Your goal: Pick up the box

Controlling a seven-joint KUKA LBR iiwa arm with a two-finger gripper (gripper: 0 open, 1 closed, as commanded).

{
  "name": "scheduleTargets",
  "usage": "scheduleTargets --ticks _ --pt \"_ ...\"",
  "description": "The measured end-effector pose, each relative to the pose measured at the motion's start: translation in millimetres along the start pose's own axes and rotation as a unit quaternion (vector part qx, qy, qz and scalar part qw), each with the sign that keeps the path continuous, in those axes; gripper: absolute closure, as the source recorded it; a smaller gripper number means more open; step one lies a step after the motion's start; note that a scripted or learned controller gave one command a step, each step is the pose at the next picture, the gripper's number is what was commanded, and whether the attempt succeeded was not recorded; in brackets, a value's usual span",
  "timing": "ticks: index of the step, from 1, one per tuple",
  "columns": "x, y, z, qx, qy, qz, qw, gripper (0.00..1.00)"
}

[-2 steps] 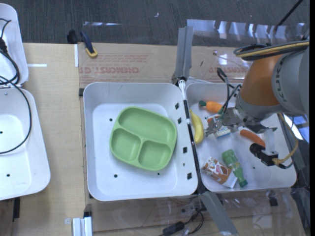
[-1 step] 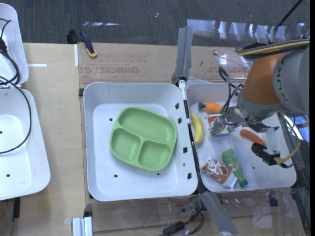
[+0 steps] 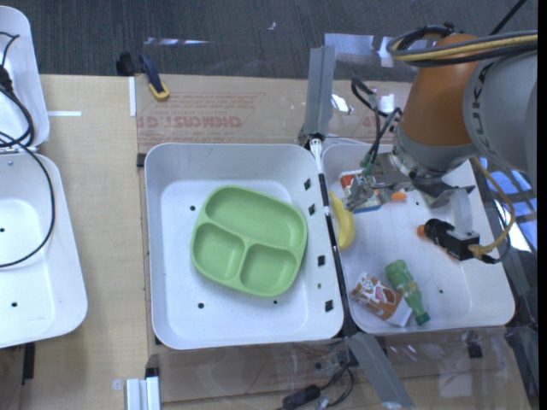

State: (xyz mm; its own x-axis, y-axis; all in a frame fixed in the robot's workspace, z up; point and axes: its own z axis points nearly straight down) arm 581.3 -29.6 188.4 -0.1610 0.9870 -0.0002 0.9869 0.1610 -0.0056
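Here the box (image 3: 379,298), small with red and white print, lies in the right bin (image 3: 479,301) beside a green bottle (image 3: 406,291). The claw (image 3: 366,188) (grip state unclear) hangs low near the banana (image 3: 343,220).

The box (image 3: 379,298) is crowded by a green bottle (image 3: 405,289) touching its right; above it, open floor is seen.

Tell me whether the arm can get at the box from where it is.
Probably yes. The box lies uncovered near the front of the right bin, touching only the green bottle, with the gripper at the far end.
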Motion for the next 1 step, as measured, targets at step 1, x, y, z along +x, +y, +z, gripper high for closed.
scheduleTargets --ticks 1 --pt "41.9 6.6 0.6 0.001 0.000 -0.172 0.9852 1.00"
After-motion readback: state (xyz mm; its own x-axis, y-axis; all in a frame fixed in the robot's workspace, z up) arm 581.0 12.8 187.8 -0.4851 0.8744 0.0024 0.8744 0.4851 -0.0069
